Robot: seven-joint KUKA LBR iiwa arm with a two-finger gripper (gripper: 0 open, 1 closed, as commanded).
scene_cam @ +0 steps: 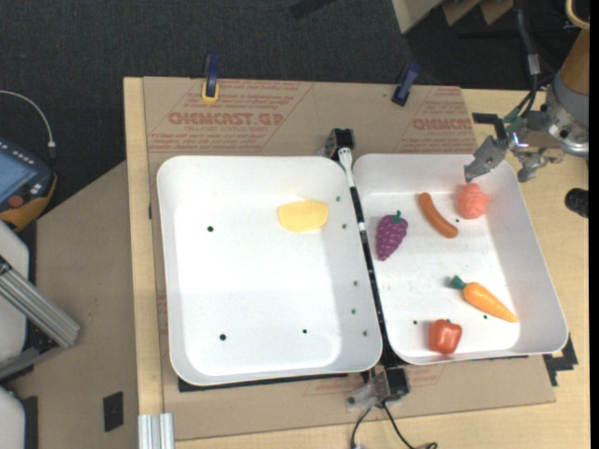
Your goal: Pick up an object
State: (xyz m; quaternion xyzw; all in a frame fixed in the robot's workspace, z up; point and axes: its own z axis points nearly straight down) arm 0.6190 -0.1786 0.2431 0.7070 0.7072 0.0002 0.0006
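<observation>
Overhead, the camera view looks down at a slant on a brown surface [281,110] carrying two shallow white bins side by side. The left bin [187,279] holds a flat yellow piece [302,216], lying near its upper right part. The right bin [533,279] holds five toy foods. A purple grape bunch [390,234] lies close to the bin's left wall. A sausage [437,215] lies slanted just right of the grapes, apart from them. A pink round fruit [472,201] sits just right of the sausage's upper end, near the bin's top right. A carrot [482,297] with a green top lies lower on the right side, and a red pepper [445,336] stands near the bin's bottom edge, left of and below the carrot.

The arm enters from the right, and its tool [510,160] hangs over the top right corner of the right bin, just above and to the right of the pink round fruit. Its two fingers stand apart, with nothing between them. The left finger [482,164] points down toward the fruit, but whether it touches the fruit cannot be told.
</observation>
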